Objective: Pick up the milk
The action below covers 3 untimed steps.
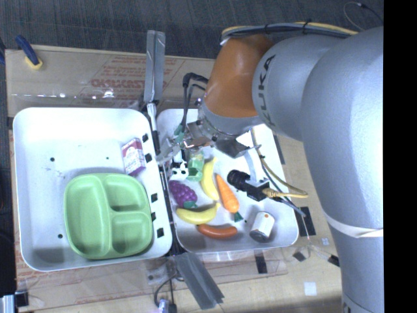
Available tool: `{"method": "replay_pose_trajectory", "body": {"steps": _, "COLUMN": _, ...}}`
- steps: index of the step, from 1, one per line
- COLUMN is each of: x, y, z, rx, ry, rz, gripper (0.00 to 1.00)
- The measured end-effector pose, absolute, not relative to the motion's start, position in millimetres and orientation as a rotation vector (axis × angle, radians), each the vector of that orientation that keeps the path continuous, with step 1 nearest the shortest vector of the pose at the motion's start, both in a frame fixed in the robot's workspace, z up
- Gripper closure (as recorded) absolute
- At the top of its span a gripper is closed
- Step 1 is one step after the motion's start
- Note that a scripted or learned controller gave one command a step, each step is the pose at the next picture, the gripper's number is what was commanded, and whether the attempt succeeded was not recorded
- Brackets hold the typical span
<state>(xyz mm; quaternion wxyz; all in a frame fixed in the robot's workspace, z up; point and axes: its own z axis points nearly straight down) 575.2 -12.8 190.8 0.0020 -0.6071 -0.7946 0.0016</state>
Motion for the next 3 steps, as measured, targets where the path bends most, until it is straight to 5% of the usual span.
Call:
{"method": "replay_pose_trajectory", "body": {"steps": 1, "x": 588.0, "y": -38.2, "z": 311.3, "rx": -1.883, "ry": -2.516, "rz": 0.001, "gripper": 0.0}}
{"method": "replay_pose_trajectory", "body": {"steps": 2, "x": 580.8, "y": 56.8, "z": 194.6, "rx": -1.834, "ry": -2.546, "rz": 0.006, "gripper": 0.0}}
{"method": "replay_pose_trajectory", "body": {"steps": 3, "x": 561.7, "y": -2.9, "z": 204.4, "rx": -1.894, "ry": -2.503, "rz": 0.004, "gripper": 0.0}}
